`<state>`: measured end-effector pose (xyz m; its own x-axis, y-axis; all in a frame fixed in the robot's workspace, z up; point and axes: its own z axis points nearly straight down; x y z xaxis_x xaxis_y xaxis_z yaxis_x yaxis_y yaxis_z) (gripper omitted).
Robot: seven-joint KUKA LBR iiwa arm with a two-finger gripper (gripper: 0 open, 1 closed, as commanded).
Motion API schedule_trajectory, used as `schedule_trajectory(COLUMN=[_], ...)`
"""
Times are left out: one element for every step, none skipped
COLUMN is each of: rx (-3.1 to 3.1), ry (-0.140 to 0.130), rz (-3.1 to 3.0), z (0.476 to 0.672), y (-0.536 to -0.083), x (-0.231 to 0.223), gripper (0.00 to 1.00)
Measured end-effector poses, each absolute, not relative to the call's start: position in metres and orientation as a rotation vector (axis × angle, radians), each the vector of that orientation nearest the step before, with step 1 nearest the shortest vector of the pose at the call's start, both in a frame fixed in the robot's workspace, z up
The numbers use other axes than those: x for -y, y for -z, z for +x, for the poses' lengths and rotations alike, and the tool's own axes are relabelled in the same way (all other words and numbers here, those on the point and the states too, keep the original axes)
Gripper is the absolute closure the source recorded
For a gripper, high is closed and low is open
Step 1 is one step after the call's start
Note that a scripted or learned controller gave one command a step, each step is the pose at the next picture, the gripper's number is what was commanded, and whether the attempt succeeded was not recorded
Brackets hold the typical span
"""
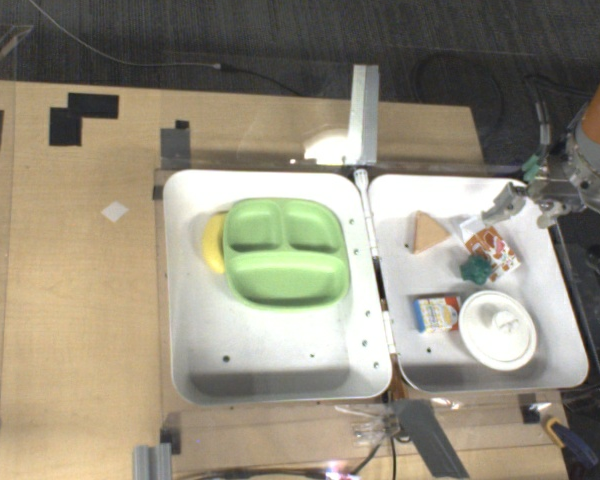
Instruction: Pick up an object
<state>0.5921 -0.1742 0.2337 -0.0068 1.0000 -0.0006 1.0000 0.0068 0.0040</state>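
nearest the camera, along the bottom edge of the right bin (570, 368), a round white lidded cup (498, 329) sits on the bin floor, and just to its left a small blue and white carton (435, 314) lies flat, almost touching it. in the left bin (180, 298) the near half of the floor is bare white plastic. farther in, a green divided tray (284, 251) lies across the middle of the left bin, and a yellow thing (212, 243) peeks out from under its left edge; what it is cannot be told. level with it in the right bin, a small dark teal piece (475, 269) lies just beside a red and white packet (492, 248), the two touching or nearly so. left of the packet, a tan wedge (429, 233) lies apart from the rest. at the far right rim of the right bin hangs the tool (528, 205), above the bin's upper right corner, with the grey arm and its orange band (598, 123) behind it. whether its fingers are spread or pressed together cannot be told, and nothing is seen pinched in them. the wooden bench (80, 298) runs on beyond, with a metal post (364, 118) standing between the bins at their far side.
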Motion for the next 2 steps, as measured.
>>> schedule_trajectory(rx=[-2.274,-2.270], ry=[-0.005,-0.013], rz=[2.159,2.152], z=[0.610,0.613], y=[-0.089,-0.103], x=[0.203,0.203], gripper=[0.00,1.00])
